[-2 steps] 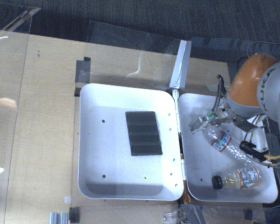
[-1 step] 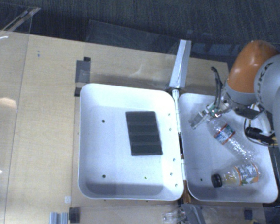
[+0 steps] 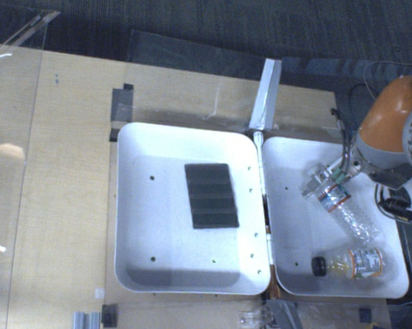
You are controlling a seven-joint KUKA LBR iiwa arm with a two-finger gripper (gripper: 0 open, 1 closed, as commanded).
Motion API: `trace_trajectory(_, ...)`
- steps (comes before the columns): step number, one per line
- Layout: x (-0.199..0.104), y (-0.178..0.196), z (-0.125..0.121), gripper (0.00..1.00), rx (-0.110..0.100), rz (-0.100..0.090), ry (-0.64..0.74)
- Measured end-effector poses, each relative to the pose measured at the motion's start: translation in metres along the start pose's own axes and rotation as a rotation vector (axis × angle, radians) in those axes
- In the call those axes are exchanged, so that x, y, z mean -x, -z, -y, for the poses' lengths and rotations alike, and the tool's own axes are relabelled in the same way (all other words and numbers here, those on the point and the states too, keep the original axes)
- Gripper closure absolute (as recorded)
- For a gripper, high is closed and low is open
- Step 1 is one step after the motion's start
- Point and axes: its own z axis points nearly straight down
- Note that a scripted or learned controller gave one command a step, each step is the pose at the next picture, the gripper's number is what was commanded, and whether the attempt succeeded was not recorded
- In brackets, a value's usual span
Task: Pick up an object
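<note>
— Claw first: our gripper (image 3: 324,182) sits low in the right bin (image 3: 288,203), toward its far right corner, at the neck end of a clear crushed plastic bottle (image 3: 346,212). Can we tell whether it has hold of anything?

— No, we cannot tell; the end of the arm (image 3: 399,130) is a tangle of metal and glare there, and the bottle is see-through, so contact and grip look alike from above.

— Where does the bottle lie?

— Slantwise, from beside the gripper down toward the right wall. A second bottle (image 3: 348,263), with a dark cap and an orange label, lies on its side along the near edge of the same bin, well apart from the gripper.

— And the left bin (image 3: 139,190)?

— A dark ribbed block (image 3: 211,196) rests flat near its middle (too wide and low, we judge, for an easy pinch).

— So why aim at the crushed bottle?

— Its narrow neck probably offers the fingers something to close around, which would explain the approach from that end
</note>
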Motion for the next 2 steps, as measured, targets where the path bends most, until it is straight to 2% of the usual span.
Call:
trace_trajectory(1,0.001,0.013,-0.003,1.0,0.007,0.006,0.003)
trace_trajectory(2,-0.018,0.103,-0.039,1.0,0.002,0.001,0.286)
